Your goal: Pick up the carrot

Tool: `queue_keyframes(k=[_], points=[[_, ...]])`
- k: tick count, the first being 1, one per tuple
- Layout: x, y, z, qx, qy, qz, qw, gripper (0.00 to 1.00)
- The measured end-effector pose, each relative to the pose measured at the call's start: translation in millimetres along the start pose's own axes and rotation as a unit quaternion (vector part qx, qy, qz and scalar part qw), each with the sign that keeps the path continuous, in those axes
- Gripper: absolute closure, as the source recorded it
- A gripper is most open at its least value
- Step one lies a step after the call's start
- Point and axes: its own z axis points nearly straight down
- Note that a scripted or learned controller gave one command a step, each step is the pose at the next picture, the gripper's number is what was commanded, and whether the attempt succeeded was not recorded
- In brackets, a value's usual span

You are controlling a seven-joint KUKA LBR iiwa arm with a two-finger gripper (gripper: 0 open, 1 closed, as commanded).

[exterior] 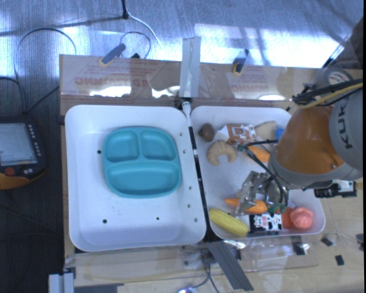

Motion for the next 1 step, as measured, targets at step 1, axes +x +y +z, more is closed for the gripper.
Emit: queue_keyframes(k=[1], points=[[5.7,5.3,16.6,0.001,0.001,0.222,0.9750,1.00]])
